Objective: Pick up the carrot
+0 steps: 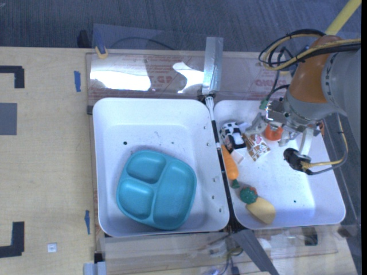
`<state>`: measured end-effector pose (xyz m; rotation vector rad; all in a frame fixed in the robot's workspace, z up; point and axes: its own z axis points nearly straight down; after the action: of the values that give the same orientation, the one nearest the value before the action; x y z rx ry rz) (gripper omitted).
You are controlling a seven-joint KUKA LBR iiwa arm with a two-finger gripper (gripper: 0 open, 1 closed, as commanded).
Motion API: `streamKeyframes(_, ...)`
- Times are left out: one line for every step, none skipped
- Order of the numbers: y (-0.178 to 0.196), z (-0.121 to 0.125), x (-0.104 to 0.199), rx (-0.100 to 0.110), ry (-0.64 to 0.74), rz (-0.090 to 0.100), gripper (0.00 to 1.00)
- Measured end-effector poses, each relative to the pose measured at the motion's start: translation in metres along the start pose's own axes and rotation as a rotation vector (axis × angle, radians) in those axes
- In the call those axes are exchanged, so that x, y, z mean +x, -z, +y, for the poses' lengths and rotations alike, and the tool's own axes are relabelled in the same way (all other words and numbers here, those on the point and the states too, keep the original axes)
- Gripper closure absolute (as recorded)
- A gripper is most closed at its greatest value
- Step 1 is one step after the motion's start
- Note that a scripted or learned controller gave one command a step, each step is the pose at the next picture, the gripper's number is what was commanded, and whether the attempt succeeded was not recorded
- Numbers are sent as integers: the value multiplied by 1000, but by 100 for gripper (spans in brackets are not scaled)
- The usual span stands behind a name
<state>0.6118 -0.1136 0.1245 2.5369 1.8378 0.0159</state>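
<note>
- The carrot (230, 164) lies in the right bin (327, 202), hard against that bin's left wall, a little right of the frame's centre, its length running up and down the picture. Nothing lifts it, so I judge the pick not yet made.
- The pincer (274, 132) hangs over the upper part of the same bin, up and to the right of the carrot and apart from it. Reaching, closing and lifting all appear left to do.
- Whether the pincer is open, or has hold of anything, I cannot tell: wrist hardware and cables crowd it, and an orange-red patch there is too blurred to name.
- Just beside the carrot's upper end sit a black-and-white toy (231, 134) and a crumpled packet (256, 146); below it a green piece (248, 195) and a yellow piece (262, 210).
- The left bin (114, 116) holds a blue divided plate (156, 190).
</note>
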Motion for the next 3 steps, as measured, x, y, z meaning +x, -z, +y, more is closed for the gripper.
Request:
streamKeyframes(12,1,2,-5,2,3,100)
streamKeyframes(-11,-16,4,-50,-338,13,100)
streamKeyframes(61,6,41,10,-834,-7,100)
